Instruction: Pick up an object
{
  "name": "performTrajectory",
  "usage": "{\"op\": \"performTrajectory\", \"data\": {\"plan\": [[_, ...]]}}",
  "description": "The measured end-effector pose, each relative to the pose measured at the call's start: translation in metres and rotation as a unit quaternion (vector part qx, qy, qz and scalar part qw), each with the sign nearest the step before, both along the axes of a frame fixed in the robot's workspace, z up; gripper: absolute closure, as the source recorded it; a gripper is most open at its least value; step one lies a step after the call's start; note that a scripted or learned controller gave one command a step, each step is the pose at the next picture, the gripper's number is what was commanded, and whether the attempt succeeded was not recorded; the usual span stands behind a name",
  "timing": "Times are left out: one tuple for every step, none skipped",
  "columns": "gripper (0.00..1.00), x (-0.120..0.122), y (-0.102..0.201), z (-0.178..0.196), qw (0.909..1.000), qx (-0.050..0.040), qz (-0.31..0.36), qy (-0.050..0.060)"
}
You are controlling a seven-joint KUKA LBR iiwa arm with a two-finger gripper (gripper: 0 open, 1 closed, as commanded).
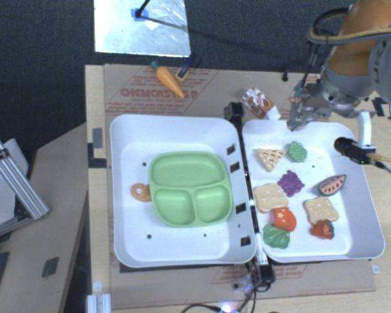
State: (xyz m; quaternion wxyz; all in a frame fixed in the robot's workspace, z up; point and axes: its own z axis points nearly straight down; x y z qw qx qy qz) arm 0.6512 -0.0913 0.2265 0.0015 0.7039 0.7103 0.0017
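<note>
My gripper (295,124) hangs over the back edge of the right bin (365,240), with nothing visibly in it. Just in front of it lie a green bumpy vegetable (297,152) and a pizza slice (269,156). Farther forward in that bin are purple grapes (290,183), a watermelon slice (332,185), two pieces of toast (270,197) (320,209), a red-orange tomato (285,219), a green leafy piece (276,237) and a strawberry (323,229).
The left bin (124,240) holds a green divided plate (189,188) and a small orange ring (141,192). Behind the bins, on the cardboard, lie a carrot (169,81) and a red-and-white packet (257,103). A foil sheet (142,17) is at the back.
</note>
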Motion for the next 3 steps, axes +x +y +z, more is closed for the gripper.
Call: {"op": "performTrajectory", "data": {"plan": [[1.0,0.014,0.057,0.009,1.0,0.0007,0.001,0.0],[1.0,0.024,0.081,-0.009,1.0,-0.0003,-0.001,0.001],[1.0,0.017,0.076,0.008,1.0,-0.0002,-0.004,0.001]]}}
